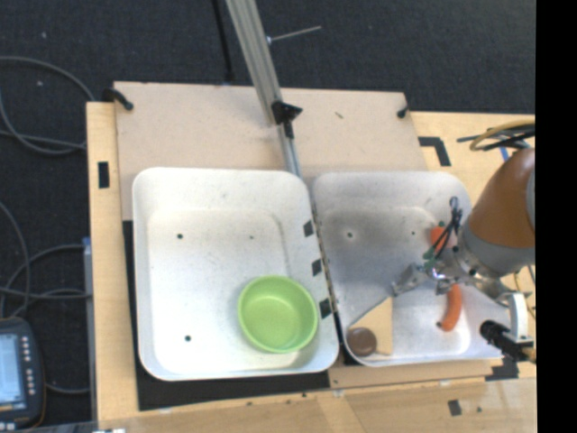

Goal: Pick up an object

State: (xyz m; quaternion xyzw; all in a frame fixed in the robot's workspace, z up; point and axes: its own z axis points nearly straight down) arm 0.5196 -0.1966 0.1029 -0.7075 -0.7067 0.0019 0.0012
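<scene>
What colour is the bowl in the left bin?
Light green, as seen in the camera view: the bowl sits near the bin's front right corner.

Aluminium bar crosses bench; cables left.

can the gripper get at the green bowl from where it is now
Probably yes. The green bowl sits uncovered in the left bin; the gripper is over the right bin.

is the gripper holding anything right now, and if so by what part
Cannot be told. The gripper sits low in the right bin near an orange object, but the arm covers the fingertips, so no hold is visible.
</scene>
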